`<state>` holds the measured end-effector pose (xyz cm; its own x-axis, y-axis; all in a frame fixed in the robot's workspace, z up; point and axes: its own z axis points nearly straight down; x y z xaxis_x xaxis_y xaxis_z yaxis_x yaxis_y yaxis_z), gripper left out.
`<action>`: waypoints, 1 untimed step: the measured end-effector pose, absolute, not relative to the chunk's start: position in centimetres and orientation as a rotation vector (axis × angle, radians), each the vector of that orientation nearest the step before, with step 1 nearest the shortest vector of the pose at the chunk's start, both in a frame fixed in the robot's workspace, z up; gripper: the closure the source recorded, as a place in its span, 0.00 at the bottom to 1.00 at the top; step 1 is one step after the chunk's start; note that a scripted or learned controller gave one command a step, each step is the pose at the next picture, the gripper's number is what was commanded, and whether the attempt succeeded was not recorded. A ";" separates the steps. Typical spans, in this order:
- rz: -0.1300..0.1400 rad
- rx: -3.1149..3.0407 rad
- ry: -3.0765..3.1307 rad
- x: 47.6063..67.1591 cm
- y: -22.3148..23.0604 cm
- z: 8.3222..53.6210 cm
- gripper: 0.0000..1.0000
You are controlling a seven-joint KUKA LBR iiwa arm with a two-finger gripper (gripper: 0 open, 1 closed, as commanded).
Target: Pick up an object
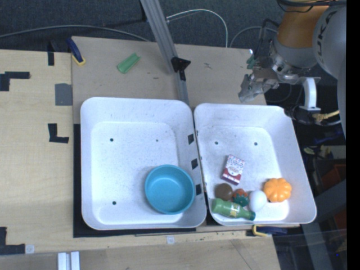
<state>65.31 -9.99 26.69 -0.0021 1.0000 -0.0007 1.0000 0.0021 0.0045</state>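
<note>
My gripper [249, 93] hangs above the far rim of the right bin [292, 134], near its back edge, with nothing between its fingers [245, 92] as far as I can see. The objects lie at the near end of that bin, well away from the gripper. Among them are a small red and white box [233, 169], an orange pumpkin-shaped toy [277, 189], a white ball [257, 199], a green bottle [231, 208] lying on its side, a brown round piece [224, 191] and a small orange and green piece [241, 197].
The left bin [107, 122] holds a blue bowl [169, 188] near its front right corner. A grey pole [160, 27] slants across the bench behind the bins. A green block [127, 63] and a blue and yellow clip [75, 52] lie on the bench beyond the left bin.
</note>
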 end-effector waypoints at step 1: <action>-0.003 2.218 2.229 64.3 -5.0 25.0 1.00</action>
<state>64.33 -4.96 24.97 -0.0052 1.0000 0.0009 1.0000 0.0052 -0.0032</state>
